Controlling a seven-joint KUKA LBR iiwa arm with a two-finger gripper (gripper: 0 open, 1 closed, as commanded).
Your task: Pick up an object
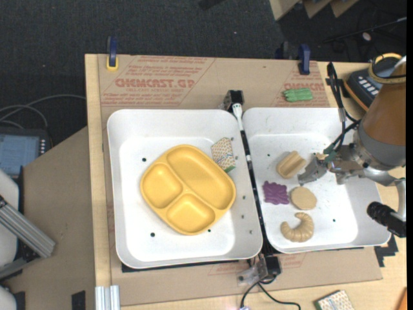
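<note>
Four food toys sit in the right bin (361,234): bread roll (290,164), purple grapes (276,193), round bun (303,199), croissant (298,227). Gripper (312,174) hovers beside the roll, jaws spread, pinching nothing.

Jaws (314,171) beside bread roll (290,164)

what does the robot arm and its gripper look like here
The arm is a thick rounded body with a broad orange band above a grey wrist section. Dark cables loop along its left side toward the wrist. The gripper is a small grey metal piece with dark parts at its base.
</note>
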